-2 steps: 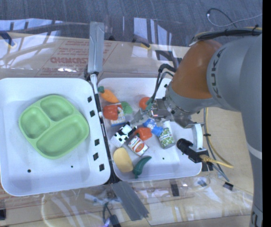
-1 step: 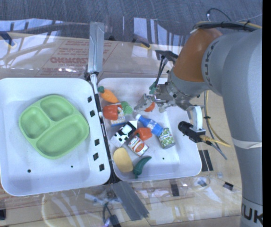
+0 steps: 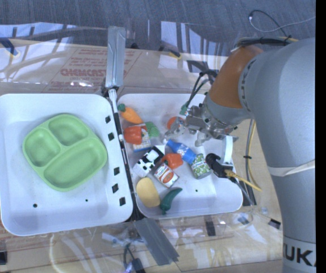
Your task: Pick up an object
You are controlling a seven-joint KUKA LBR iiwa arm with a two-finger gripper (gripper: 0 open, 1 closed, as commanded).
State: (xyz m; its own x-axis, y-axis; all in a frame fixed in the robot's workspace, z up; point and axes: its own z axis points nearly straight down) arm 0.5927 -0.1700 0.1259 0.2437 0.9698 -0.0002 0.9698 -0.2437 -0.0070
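1. The grey arm (image 3: pixel 276 95) with its orange band fills the right foreground.
2. Its gripper (image 3: pixel 194 124) hangs over the right bin (image 3: pixel 231 195); whether it grips anything cannot be told.
3. A blue bottle (image 3: pixel 181 149) lies just below it, long axis running upper left to lower right.
4. A green divided plate (image 3: pixel 65 151) sits in the left bin (image 3: pixel 9 209).

Grey ribbed carpet (image 3: pixel 66 1) beyond a taped cardboard-topped bench (image 3: pixel 49 67).

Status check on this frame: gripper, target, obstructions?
Gripper low in the right bin, over the toy pile. Nothing seen between its fingers. Blue bottle and carrot lie close by, crowded among other toys.
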